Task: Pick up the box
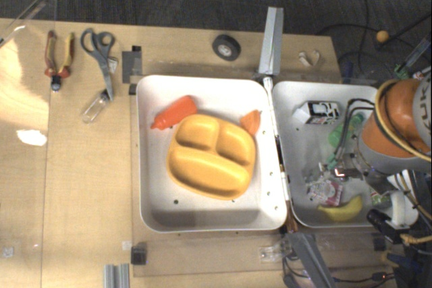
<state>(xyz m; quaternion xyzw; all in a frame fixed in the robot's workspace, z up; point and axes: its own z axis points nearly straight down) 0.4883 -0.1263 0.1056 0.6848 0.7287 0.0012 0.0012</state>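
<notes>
near the front edge of the right bin (pixel 297 212) lay a yellow banana (pixel 341 210), and just behind it a crumpled clear-and-pink packet (pixel 324 192) whose print was too small to read.

the grey arm (pixel 398 145) reached in from the right, its orange band (pixel 405 111) bulking over the bin's right side, with black and yellow cables looped around it. the wrist angled down and to the left, putting the gripper (pixel 337 168) low over the middle of the right bin, just behind the packet and beside a green object (pixel 335 138). the gripper was dark, partly covered by the arm and cables, and whether it was clasping anything could not be told.

the box (pixel 322 110), small and black with a white panel, lay in the far part of the right bin, apart from the gripper. its panel seemed to carry marks, but nothing legible.

the left bin (pixel 152 212) held a large yellow divided tray (pixel 212 155), tilted, with an orange carrot-like toy (pixel 174 112) at its far left and a smaller orange piece (pixel 251 121) at its far right.

on the wooden bench (pixel 67 212) beyond the bins lay red-handled pliers (pixel 57 57), grey scissors (pixel 101 54), a black roll of tape (pixel 226 47) and an upright metal bar (pixel 272 40).
</notes>
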